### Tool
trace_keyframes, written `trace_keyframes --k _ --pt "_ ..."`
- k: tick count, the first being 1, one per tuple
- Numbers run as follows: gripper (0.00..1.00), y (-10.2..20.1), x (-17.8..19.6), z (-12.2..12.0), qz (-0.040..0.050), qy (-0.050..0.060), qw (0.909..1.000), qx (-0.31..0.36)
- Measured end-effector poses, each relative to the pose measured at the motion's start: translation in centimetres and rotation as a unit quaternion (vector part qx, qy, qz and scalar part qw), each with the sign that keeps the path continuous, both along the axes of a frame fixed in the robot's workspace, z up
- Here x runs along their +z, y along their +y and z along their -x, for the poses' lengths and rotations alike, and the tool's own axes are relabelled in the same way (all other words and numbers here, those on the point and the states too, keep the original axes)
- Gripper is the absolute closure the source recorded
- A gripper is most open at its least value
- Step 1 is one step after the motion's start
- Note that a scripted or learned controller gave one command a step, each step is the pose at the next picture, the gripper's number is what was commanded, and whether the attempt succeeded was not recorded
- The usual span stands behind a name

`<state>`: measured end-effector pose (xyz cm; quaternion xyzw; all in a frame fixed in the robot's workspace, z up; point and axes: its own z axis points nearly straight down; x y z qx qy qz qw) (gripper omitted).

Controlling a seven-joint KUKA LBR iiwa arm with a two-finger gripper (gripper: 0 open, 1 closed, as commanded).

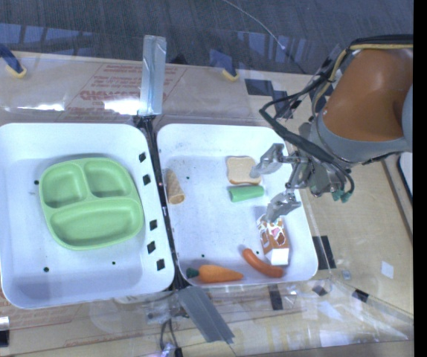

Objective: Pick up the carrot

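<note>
Dark carpet is seen across the top of the frame, beyond a bench (362, 274) on which two white bins are set side by side. At centre right, over the right bin (198, 143), the gripper (277, 181) is seen with fingers spread wide, nothing gripped. The carrot (215, 274) is seen against the bin's lower edge, well apart.

Glossy plastic tray (91, 203); smooth white plastic bins (5, 199)
</note>
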<state>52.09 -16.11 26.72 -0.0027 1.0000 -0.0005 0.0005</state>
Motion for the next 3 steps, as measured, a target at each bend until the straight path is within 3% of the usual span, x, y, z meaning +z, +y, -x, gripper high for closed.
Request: trace_keyframes --k 1,2,3 --pt "0.0 3.4 -15.1 -2.0 -0.0027 0.006 0.9992 0.04" --pt "0.0 6.8 -17.6 -8.2 -0.0014 0.001 0.9998 0.02" --pt "1.0 6.8 -16.4 -8.4 0.0001 -0.001 0.9998 0.022"
